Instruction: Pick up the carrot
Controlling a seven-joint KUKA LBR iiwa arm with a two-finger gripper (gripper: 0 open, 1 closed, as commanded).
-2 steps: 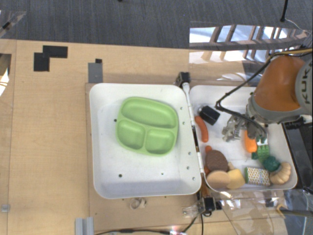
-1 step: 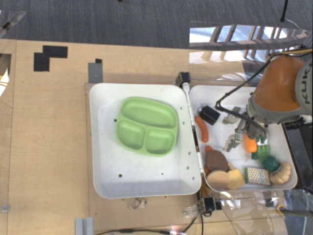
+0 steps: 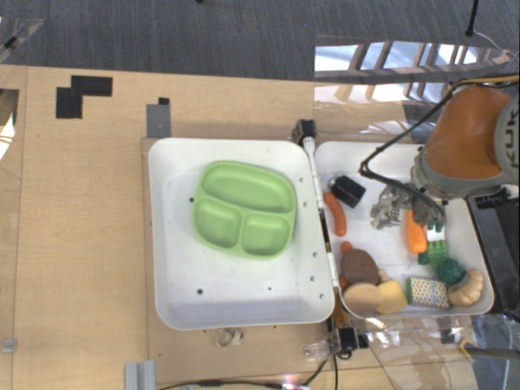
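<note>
Pincer [image 3: 417, 215] at right of frame, directly above the carrot [image 3: 416, 236]; its opening cannot be told

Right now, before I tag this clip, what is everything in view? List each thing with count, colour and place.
bins: 2, white, side by side on the bench
divided plate: 1, green, three compartments, in the left bin
carrot: 1, orange, right bin, just below the gripper
sausage: 1, red-orange, right bin near its left wall
black block: 1, right bin, upper left
brown round food: 1, right bin, lower left
tan bread-like pieces: right bin, front edge
green toy: right bin, below the carrot
arm: 1, grey with orange band, from the right
gripper: 1, over the right bin
</note>
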